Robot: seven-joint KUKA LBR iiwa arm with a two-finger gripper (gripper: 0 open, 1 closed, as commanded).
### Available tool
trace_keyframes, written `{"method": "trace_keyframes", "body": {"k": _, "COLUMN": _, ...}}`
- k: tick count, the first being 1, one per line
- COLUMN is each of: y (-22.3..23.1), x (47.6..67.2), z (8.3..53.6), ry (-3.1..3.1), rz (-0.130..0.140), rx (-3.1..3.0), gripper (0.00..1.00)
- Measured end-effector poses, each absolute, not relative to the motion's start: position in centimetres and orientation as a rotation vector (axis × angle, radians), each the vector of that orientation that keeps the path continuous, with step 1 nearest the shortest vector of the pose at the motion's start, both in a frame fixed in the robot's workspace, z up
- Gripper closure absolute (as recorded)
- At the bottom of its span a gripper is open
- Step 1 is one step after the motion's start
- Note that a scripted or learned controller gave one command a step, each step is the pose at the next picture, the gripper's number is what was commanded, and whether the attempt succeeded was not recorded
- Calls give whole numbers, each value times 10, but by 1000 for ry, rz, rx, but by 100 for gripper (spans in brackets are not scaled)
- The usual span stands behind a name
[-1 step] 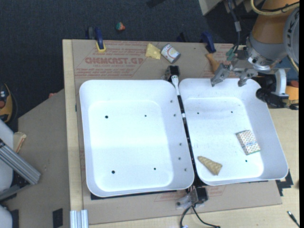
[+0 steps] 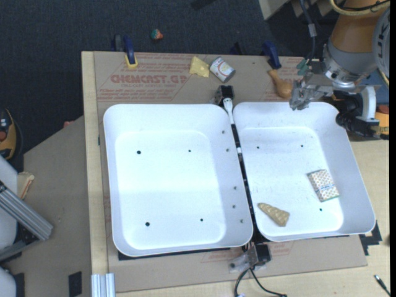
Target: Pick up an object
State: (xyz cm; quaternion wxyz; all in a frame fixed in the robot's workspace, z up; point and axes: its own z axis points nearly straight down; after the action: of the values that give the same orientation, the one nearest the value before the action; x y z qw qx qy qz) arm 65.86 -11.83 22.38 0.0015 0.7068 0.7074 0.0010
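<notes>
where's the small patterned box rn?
The small patterned box lies in the right white bin, near its right wall, up-right of the tan cone-shaped piece.

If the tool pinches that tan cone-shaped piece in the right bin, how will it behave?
The cone-shaped piece lies on its side, so a nudge would probably roll it in an arc. Its taper may let it squirt from a pinch. It looks small, likely light.

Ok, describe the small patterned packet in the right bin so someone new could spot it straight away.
Find the right-hand shallow white bin, the one nearer the arm. Near its right wall lies a small flat rectangular packet with a pale speckled pattern. Its only neighbour in the bin, a tan cone-shaped piece, lies nearer the front edge and is pointed, not square-cornered.
</notes>
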Motion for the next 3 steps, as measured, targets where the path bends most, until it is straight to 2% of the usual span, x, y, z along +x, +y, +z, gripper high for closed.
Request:
{"method": "trace_keyframes", "body": {"k": 1, "y": -80, "x": 640, "z": 324, "ry": 2220, "rz": 14, "rx": 2209, "gripper": 100}}
{"method": "trace_keyframes", "body": {"k": 2, "y": -47, "x": 631, "z": 522, "ry": 2214, "rz": 24, "rx": 2204, "gripper": 100}}
{"method": "trace_keyframes", "body": {"k": 3, "y": -55, "x": 575, "z": 391, "ry": 2227, "rz": -16, "rx": 2234, "gripper": 100}}
